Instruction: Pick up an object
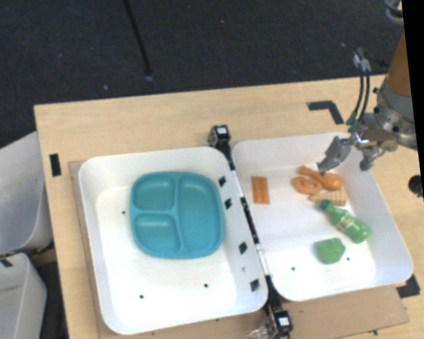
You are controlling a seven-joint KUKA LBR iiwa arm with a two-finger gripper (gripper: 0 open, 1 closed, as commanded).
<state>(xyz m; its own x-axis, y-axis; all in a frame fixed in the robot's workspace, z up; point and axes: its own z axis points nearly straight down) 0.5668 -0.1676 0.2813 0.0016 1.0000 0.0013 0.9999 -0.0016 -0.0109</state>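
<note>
The nearest candidates lie in the right bin (380, 206). An orange piece (314, 182) rests near the bin's upper middle, with its long axis running roughly left to right. Just below it lies a green bottle (349, 223), tilted, its cap end pointing up-left toward the orange piece. A green block (329, 251) sits below the bottle, and an orange slab (261, 190) lies apart to the left, near the divider.

The end effector (351, 154) hangs above the bin's upper right area. Its two fingers are spread apart and nothing is between them. One finger (331, 157) reaches down-left, with its tip just above and right of the orange piece.

The orange piece therefore lies down and left of the end effector, and is judged to be the closest target. The coming move calls for a short shift that way, then a descent.

The left bin (96, 216) holds a teal tray (177, 214). Both bins sit on the counter (115, 123). No labels or writing can be read.
</note>
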